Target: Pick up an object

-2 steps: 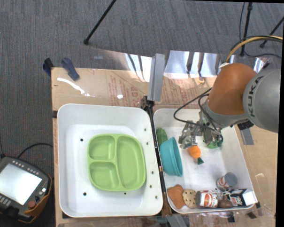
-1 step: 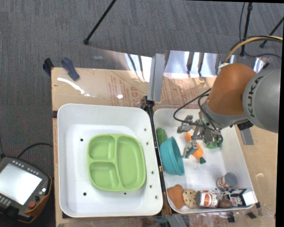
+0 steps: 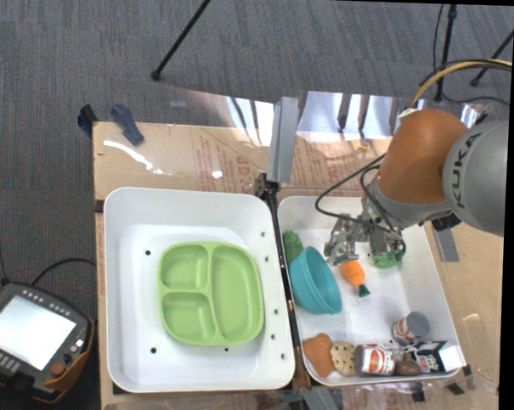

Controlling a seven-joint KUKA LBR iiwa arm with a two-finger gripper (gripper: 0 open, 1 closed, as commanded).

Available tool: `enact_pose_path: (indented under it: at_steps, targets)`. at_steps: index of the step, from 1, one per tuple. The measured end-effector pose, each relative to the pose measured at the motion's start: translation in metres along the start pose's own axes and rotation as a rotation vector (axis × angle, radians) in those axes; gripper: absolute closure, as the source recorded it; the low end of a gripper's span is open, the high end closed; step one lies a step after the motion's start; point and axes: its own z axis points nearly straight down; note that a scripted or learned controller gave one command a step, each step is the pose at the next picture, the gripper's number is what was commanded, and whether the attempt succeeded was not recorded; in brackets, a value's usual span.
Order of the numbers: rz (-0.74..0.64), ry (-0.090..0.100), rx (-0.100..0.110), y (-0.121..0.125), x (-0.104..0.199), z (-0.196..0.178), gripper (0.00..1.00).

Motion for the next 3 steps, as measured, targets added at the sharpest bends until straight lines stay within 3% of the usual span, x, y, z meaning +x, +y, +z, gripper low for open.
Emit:
enact_pose_path:
  at_steps: [1, 2, 3]
  targets:
    - [-0.001, 0.001, 0.0, 0.0, 0.0, 0.001, 0.0]
    - [0.04, 0.01, -0.003, -0.002, 0.02, 0.022, 0.0]
    - [0.035, 0.004, -0.003, 0.0, 0.017, 0.009, 1.0]
